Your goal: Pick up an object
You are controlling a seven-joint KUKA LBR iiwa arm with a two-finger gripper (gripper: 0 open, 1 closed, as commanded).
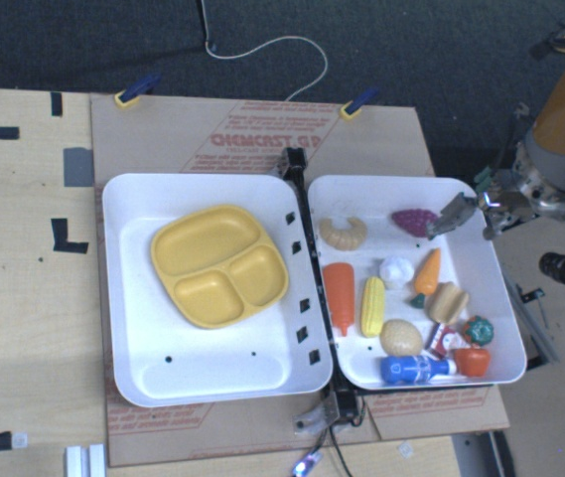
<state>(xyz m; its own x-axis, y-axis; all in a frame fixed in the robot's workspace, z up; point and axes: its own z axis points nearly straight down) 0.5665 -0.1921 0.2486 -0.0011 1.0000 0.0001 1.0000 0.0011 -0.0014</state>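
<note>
1. So, the gripper (468, 210) sits over the right bin's (500, 266) far right corner, and honestly I can't tell how it's set, too blurry.
2. Closest grab is probably the purple toy (413, 221), just to its left, nearly touching, long axis running roughly left to right.
3. Orange carrot (427, 271) lies just below the gripper toward the near side, tilted.
4. Yellow plate (220, 264) is well off to the left in the other bin.

Even, diffuse overhead light, fairly bright. The white bins (123, 296) look slightly washed out, with soft shadows along their inner walls. The yellow tray (219, 264) casts almost no shadow. Detail is soft throughout; the arm's edge at right is blurred.
</note>
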